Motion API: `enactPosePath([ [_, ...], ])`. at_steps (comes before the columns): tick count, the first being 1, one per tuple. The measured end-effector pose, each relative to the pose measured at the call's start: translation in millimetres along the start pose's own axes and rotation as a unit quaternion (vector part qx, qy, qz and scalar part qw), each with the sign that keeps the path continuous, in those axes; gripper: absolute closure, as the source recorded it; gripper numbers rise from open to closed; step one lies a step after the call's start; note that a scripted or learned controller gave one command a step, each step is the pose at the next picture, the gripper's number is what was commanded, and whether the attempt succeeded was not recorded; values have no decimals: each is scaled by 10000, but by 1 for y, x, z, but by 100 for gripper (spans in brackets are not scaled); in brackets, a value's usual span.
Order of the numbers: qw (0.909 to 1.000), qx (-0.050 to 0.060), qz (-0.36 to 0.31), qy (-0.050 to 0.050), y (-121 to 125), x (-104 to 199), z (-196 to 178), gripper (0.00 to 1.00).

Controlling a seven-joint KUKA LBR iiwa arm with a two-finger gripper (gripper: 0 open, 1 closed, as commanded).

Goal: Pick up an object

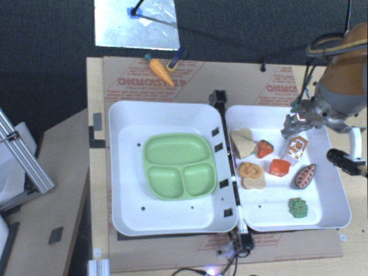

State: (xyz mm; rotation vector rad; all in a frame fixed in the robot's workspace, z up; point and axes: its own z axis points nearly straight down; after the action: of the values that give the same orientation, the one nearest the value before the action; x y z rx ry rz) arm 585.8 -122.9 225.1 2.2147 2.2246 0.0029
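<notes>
The right bin (336,209) holds several toy foods: a beige sandwich wedge (242,143), a red strawberry (264,148), a red block (280,167), a tan pretzel-like piece (251,175), a white-and-orange carton (296,148), a brown oval piece (305,176) and a green broccoli (298,207). My gripper (295,122) reaches in from the right and hovers at the bin's far right part, just behind the carton. Nothing appears held in it.
The left bin (123,154) carries a green divided tray (177,165). A toy carrot (161,71) lies on the bench behind the bins, below a shiny metal sheet (137,16). A black divider (225,154) separates the bins.
</notes>
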Motion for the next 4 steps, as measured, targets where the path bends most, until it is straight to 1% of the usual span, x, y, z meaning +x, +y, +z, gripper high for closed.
enactPosePath([
  [1,10000,7,-26,11,11,59,8,100],
  [2,10000,10,-12,6,7,70,1,100],
  [3,10000,4,-9,0,21,65,8,100],
  [4,10000,5,-14,4,21,80,5,100],
])
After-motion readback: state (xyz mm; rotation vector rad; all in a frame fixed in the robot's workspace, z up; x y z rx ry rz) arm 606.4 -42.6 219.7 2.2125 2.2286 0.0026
